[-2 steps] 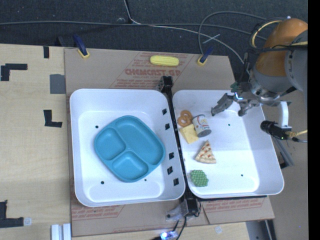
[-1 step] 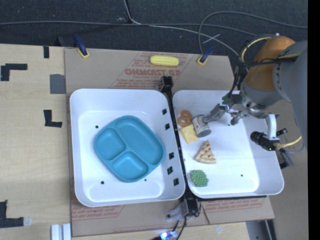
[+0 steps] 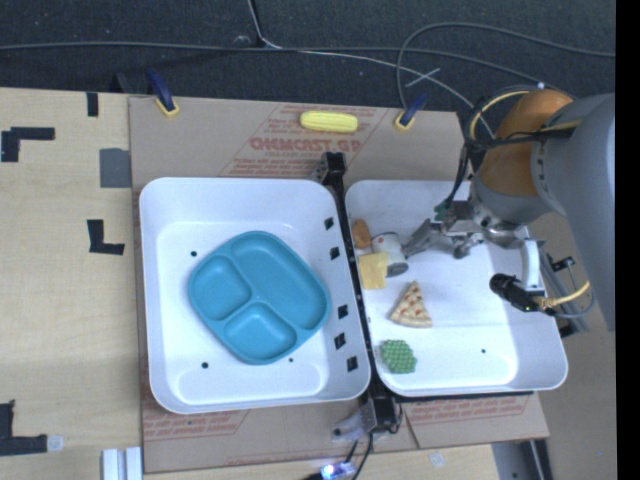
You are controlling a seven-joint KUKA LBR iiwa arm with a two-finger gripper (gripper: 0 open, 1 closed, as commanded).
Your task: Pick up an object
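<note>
Two shallow white bins sit side by side on a brown cardboard sheet (image 3: 290, 143) laid over the table (image 3: 60, 268).

The left bin (image 3: 165, 208), at centre-left of the frame, holds a blue divided tray (image 3: 258, 296) lying flat near its middle, with bare white floor on all sides between tray and bin walls.

The right bin (image 3: 540, 368) carries four small items grouped along its left side, close to the shared wall between the bins. A small orange-brown piece (image 3: 360, 235) lies uppermost, a yellow cheese block (image 3: 373, 271) just below it, a pizza slice (image 3: 411, 307) to the lower right of the block, and a green broccoli-like piece (image 3: 398, 356) lowest, near the bin's lower left corner. The right half and lower right of this bin floor are bare.

The grey arm (image 3: 590, 198) enters from the right edge of the frame, its orange band (image 3: 520, 143) at upper right. The hand (image 3: 392, 253) reaches leftward to the upper edge of the cheese block, beside the orange-brown piece; whether its fingers are spread or closed, and whether anything is gripped, cannot be told.

A yellow banana-shaped object (image 3: 328, 121) lies on the cardboard above the bins, well apart from both.
</note>
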